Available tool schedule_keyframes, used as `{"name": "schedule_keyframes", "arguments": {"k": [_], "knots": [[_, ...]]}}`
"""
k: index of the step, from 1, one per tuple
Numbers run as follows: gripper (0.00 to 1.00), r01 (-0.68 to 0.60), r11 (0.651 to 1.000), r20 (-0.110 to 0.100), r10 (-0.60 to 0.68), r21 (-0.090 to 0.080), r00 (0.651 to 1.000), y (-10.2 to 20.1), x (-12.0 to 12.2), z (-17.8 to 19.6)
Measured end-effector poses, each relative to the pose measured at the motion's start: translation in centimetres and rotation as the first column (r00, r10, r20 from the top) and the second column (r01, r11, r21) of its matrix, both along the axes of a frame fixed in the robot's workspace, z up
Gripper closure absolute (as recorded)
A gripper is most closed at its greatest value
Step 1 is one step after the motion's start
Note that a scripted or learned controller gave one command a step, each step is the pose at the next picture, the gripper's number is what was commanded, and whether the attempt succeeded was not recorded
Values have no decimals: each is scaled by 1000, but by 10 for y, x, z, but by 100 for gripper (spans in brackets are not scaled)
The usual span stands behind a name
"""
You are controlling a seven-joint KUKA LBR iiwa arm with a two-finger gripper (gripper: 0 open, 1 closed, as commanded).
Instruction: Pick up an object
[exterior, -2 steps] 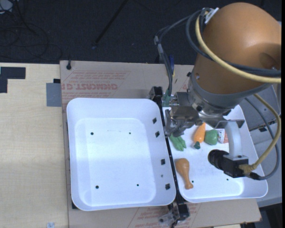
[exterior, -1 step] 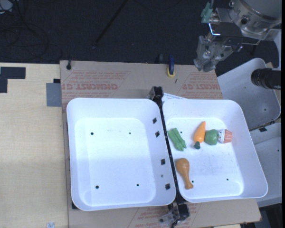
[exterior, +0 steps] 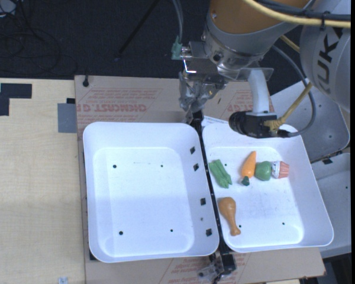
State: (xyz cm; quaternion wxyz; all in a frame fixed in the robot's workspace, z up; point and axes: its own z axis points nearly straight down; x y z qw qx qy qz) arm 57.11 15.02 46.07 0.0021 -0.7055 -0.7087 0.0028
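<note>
You have the left bin (exterior: 100,158) free; the right bin (exterior: 296,218) holds four toys mid-frame; the gripper (exterior: 194,102) hovers at top centre, grip state unreadable

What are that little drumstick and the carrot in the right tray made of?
Probably moulded plastic toys. The drumstick is one even tan colour with a smooth, slightly glossy skin. The carrot is flat bright orange with a green tip. Both look hard, though the view can't confirm that.

Left bin (exterior: 100,158) open; 4 toys (exterior: 248,165) crowd right bin (exterior: 310,218).
</note>
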Motion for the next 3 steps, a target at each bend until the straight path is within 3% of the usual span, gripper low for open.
{"name": "schedule_keyframes", "arguments": {"k": [1, 2, 3], "knots": [[100, 0, 1000, -4, 0, -2, 1000, 57, -49, -62], [100, -1, 1000, 13, 1, 5, 1000, 95, -66, 41], [100, -2, 1000, 0, 2, -2, 1000, 95, -66, 44]]}}
